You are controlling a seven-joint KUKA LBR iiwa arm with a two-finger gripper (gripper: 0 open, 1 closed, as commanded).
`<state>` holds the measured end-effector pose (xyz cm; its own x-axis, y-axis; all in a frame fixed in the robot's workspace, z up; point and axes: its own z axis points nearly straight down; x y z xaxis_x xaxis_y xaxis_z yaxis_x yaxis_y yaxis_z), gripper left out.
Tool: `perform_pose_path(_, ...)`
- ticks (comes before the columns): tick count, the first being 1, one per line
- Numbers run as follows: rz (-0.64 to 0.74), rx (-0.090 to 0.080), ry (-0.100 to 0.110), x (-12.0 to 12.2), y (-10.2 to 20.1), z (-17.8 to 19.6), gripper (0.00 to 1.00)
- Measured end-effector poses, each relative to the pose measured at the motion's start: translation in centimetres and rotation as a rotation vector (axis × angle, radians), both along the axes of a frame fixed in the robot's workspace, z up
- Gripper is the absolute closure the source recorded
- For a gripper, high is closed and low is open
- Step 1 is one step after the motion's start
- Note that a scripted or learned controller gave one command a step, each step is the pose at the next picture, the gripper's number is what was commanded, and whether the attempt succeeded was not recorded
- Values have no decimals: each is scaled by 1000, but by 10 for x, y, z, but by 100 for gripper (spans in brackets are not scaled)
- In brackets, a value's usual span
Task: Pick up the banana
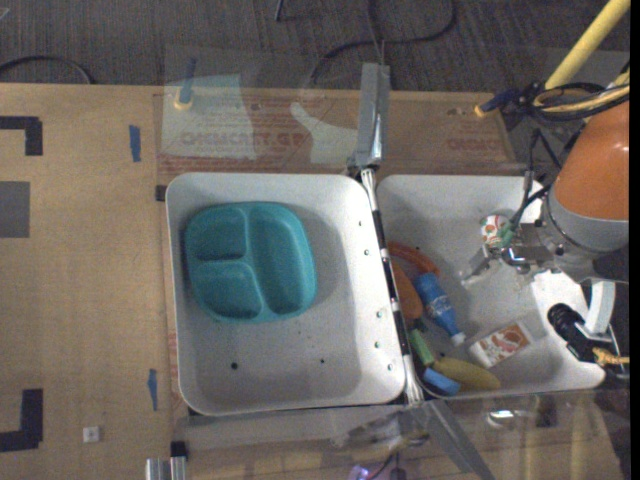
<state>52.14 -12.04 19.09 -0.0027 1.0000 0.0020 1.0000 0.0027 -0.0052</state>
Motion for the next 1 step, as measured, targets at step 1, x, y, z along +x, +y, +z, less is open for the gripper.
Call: perform_pose_path(1, 209, -9, -33, 25, 7, -70, 0)
